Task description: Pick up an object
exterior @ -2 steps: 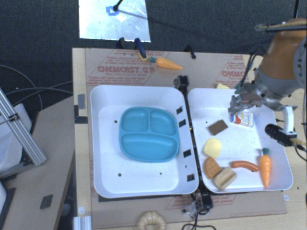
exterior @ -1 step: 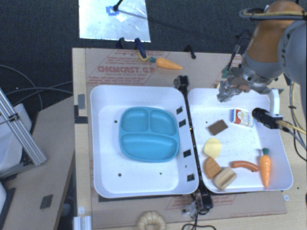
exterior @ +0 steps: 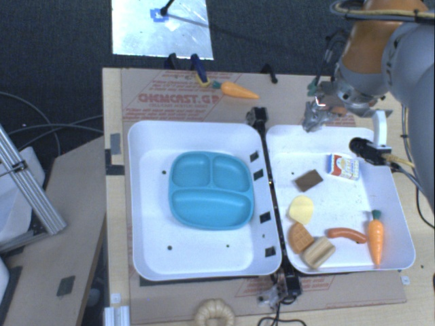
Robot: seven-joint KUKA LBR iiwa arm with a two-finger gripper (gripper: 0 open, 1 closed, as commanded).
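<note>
**Gripper over right bin's far edge, nothing visibly held**

Right bin [exterior: 397,202] holds small food items: orange carrot [exterior: 375,238], red sausage [exterior: 346,235], yellow piece [exterior: 302,210], brown square [exterior: 309,180], small carton [exterior: 343,166]. Gripper [exterior: 314,121] hangs over the far rim; finger spacing cannot be made out.

Blue divided plate [exterior: 209,189] — left bin [exterior: 146,182]; carrot [exterior: 237,90] outside.

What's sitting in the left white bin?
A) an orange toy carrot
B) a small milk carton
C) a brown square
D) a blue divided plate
D: the blue divided plate lies alone in the left white bin, while the orange toy carrot, brown square and small carton are in the right white bin.
</note>
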